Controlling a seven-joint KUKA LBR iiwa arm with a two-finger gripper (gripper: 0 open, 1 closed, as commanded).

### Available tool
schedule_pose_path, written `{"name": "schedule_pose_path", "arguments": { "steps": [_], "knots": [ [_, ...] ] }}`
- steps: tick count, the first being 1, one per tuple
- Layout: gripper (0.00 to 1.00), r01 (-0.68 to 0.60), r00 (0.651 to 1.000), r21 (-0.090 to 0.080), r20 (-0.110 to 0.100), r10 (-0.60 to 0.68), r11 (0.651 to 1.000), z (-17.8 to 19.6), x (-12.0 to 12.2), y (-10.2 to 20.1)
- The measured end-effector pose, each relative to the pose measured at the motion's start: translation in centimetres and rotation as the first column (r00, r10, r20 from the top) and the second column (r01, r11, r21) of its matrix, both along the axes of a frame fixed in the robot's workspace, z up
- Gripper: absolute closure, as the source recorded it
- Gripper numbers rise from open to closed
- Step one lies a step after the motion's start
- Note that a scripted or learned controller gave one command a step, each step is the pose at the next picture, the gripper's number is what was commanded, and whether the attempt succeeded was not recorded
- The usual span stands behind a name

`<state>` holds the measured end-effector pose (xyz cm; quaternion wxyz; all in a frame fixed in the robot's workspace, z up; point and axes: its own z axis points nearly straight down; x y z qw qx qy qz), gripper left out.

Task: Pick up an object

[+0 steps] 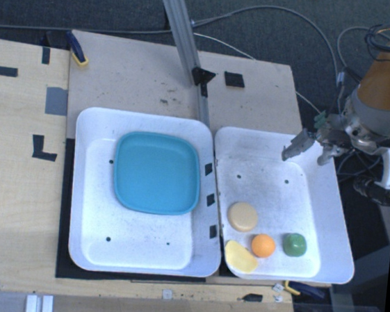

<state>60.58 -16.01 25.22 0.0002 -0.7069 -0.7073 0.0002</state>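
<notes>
Near the front of the right bin (329, 202) lie a beige round piece (243, 216), an orange ball (263, 245), a green ball (295, 244) and a yellow piece (241, 258) at the front rim. My gripper (312, 151) hangs over the bin's far right corner, well back from these objects. Its two grey fingers (295, 146) are spread apart with nothing between them, so it is open.
The left bin (88, 174) holds a square blue plate (157, 173). A slanted metal pole (188, 35) rises behind the bins. Cables trail across the dark floor at the back right. The right bin's middle is bare.
</notes>
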Motion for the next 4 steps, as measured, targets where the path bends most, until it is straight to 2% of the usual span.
{"name": "schedule_pose_path", "arguments": {
  "steps": [3, 4],
  "knots": [
    [0.0, 0.0, 1.0, 0.001, -0.004, 0.0, 1.0, -14.7, 0.7, 1.3],
    [1.0, -0.001, 1.0, 0.0, 0.0, 0.001, 1.0, -13.5, 0.8, 1.3]
  ]
}}
